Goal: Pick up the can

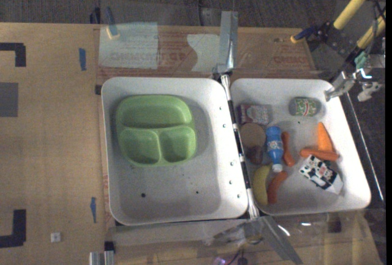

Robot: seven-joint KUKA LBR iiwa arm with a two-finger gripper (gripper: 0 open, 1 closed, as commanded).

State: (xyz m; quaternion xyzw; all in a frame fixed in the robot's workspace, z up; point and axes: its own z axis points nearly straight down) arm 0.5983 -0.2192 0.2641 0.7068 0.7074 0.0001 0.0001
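Camera view: can [305, 106] is seen lying on its side at the far end of the right bin [358, 178], long axis running roughly left-right. Gripper [346, 80] is placed just outside the bin's far right corner, so the can lies to its left and slightly nearer the camera, close by. Whether the gripper is wide or narrow cannot be told; nothing is seen held. Bin floor is smooth white. Room around the can is judged fair: purple packet [255, 114] well to its left, carrot [325, 138] below, blue bottle [275, 146] further off. Green tray [156, 129] is seen in left bin [116, 196].
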